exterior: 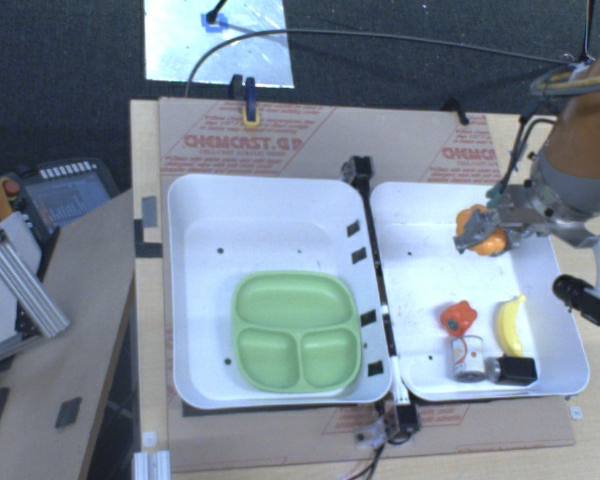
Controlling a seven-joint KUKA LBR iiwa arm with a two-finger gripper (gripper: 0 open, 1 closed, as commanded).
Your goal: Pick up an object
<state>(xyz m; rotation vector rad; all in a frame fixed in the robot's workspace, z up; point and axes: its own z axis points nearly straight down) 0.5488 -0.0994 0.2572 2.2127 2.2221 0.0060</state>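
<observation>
The gripper (477,230) is hovering over the right bin's (420,268) twelve o'clock stretch, jaws grasping an orange fruit (488,240) – roundish, no clear long axis. Bare floor is lying open at nine o'clock. The banana (510,326) is pointing twelve-to-six near the three o'clock wall. "CHEMCAST GP" is showing on the counter (245,140) sheet.

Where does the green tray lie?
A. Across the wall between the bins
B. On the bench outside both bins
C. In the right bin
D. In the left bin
D: the green tray lies flat inside the left bin, wholly left of the divider, while the banana and the other small things lie in the right bin.
</observation>
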